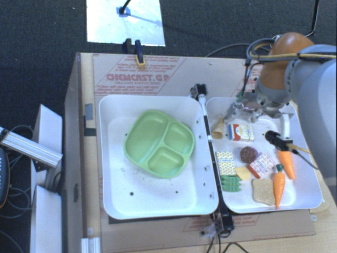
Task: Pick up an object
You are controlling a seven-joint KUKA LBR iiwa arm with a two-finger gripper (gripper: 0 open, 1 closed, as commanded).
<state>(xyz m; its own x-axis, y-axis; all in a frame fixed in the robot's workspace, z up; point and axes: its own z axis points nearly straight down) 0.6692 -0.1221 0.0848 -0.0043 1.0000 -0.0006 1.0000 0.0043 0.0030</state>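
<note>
Our fingers (239, 111) hover; whether they are apart, we cannot tell. The carton (240, 132) lies just below them. We may miss it.

Dark carpet (47, 25) covers the floor around the bench. On it, beyond the bench's far edge, lies a pale shiny square sheet (125, 13). The bench top (152, 75) is brownish board printed with red lettering, and a blue and yellow clamp (136, 50) grips its far edge. To the left stands a white frame with a silver rail (29, 146) slanting across it.
</note>
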